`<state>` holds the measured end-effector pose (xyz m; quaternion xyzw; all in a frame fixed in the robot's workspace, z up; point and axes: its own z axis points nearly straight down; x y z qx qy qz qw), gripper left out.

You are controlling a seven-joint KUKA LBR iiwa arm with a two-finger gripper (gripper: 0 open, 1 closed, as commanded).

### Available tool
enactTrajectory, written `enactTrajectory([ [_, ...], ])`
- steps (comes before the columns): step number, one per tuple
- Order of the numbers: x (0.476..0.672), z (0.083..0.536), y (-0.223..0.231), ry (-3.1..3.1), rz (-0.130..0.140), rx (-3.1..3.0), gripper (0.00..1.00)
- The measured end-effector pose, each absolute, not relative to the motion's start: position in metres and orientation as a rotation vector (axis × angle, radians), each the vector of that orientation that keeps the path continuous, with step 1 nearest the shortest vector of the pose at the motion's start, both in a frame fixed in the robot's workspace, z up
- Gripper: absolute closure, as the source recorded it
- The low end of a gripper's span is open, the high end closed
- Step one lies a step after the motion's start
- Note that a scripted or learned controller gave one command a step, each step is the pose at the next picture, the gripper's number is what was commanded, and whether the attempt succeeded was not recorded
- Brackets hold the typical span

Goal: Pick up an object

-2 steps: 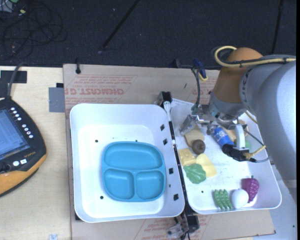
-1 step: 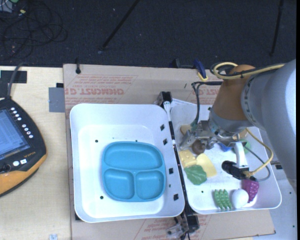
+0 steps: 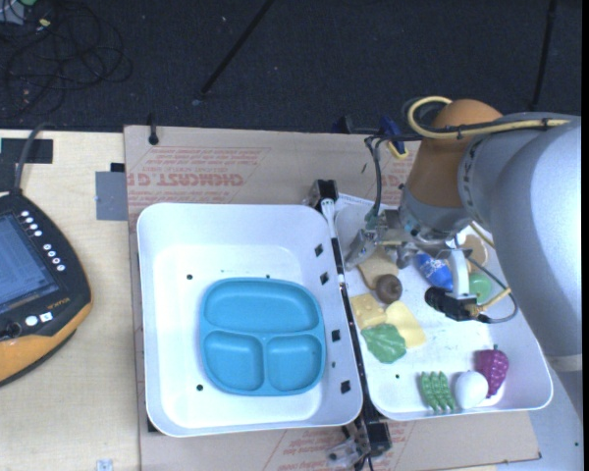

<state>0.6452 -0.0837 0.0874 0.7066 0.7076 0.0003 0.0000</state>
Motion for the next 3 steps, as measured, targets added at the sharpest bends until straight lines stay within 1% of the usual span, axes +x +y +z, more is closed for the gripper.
enactTrajectory([
  [1, 0.590, 0.088, -0.111, 2.220, -0.005, 2.228, 0.00],
  [2, 0.633, 0.087, -0.098, 2.224, 0.001, 2.219, 0.00],
  [3, 0.608, 0.087, -0.104, 2.223, -0.004, 2.226, 0.00],
])
